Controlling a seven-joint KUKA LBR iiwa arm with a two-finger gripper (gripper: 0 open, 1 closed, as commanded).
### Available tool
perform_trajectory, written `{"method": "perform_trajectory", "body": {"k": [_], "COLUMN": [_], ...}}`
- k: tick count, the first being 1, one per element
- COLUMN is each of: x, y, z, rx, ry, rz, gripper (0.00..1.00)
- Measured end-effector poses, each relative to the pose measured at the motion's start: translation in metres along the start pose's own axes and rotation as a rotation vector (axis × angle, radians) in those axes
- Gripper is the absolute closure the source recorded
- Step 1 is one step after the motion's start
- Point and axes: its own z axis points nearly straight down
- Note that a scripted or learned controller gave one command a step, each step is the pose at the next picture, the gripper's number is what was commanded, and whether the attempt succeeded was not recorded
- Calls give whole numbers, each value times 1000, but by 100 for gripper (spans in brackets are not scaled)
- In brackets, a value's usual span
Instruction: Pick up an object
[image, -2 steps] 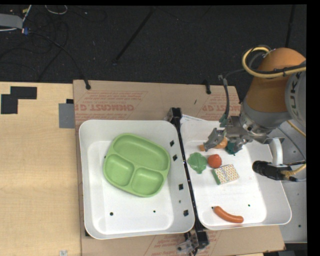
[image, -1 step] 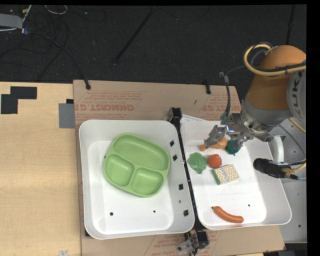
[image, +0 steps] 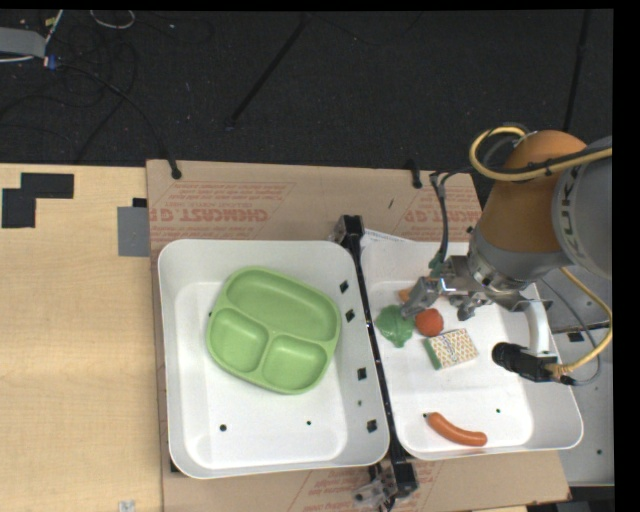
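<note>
My gripper (image: 432, 292): it hangs over the far-left part of the right bin (image: 560, 432), low over a small cluster of objects; I cannot tell its state from this angle.
Nearest thing: a red-orange ball (image: 429, 322) lies just on the near side of my gripper, close under it.
Beside it: a green leafy piece (image: 394, 327) sits just left of the ball, touching or nearly so; a checkered block (image: 451, 348) lies just near-right of it.
Further off: an orange sausage (image: 458, 431) lies well apart toward the near edge, its long axis running left to right.
Left bin (image: 185, 400): holds a green divided plate (image: 272, 329).
Key relation: I judge the ball the likeliest pick, a short drop toward the near side.
Risk: the crowding neighbours may get nudged.
</note>
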Motion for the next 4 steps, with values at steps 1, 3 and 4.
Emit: {"method": "perform_trajectory", "body": {"k": [1, 3, 4], "x": [4, 4, 7], "y": [3, 2, 11], "z": [64, 79, 23], "rx": [0, -4, -10], "ry": [1, 0, -1], "rz": [-1, 5, -1], "gripper": [0, 100, 100]}}
